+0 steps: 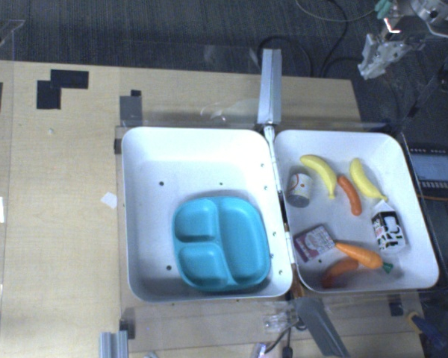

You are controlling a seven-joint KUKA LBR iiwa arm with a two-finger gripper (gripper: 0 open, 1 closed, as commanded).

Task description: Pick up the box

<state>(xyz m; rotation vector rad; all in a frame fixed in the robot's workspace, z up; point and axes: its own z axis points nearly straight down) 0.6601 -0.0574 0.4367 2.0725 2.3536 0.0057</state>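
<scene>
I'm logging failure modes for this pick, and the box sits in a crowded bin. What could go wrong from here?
1. The box lies flat beside the carrot, so the hand may well catch the carrot as it closes.
2. The box is close to the right bin's wall by the divider, which could block a finger.
3. The carton also looks boxy, so a program might take it for the target.

Glossy blue plastic tray (221,243) in smooth white bin (164,170); pale wood bench (52,222).
</scene>
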